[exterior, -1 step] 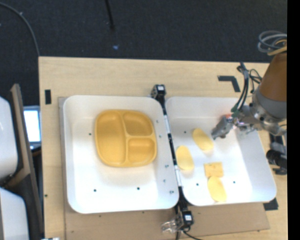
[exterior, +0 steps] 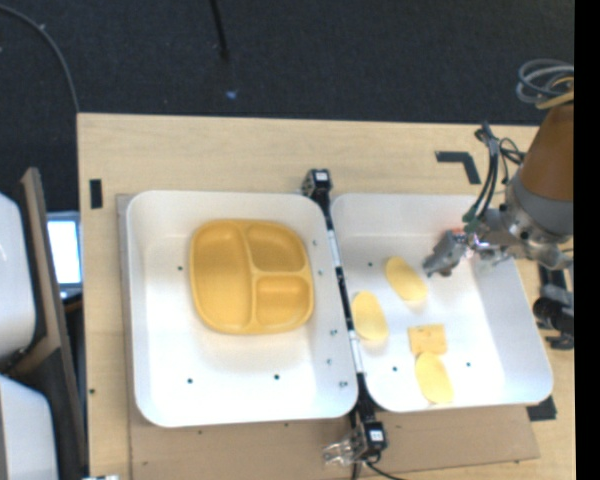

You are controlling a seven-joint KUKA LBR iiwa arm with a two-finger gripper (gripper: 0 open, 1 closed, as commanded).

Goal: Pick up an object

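Observation:
Several yellow food pieces lie in the right bin (exterior: 500, 368): an oval chip (exterior: 406, 280) in the middle, another oval (exterior: 369, 318) by the bin's left wall, a square cracker (exterior: 427, 340), and an oval (exterior: 433, 378) near the front. My gripper (exterior: 442, 256) hangs over the right bin, just right of and above the middle oval chip, reaching in from the right. Nothing shows between its tips.
A yellow divided plate (exterior: 250, 275) sits in the left bin (exterior: 160, 368). A ridge with black clamps (exterior: 320, 181) separates the two bins. Cables and the arm's orange band (exterior: 550, 158) stand at the right edge.

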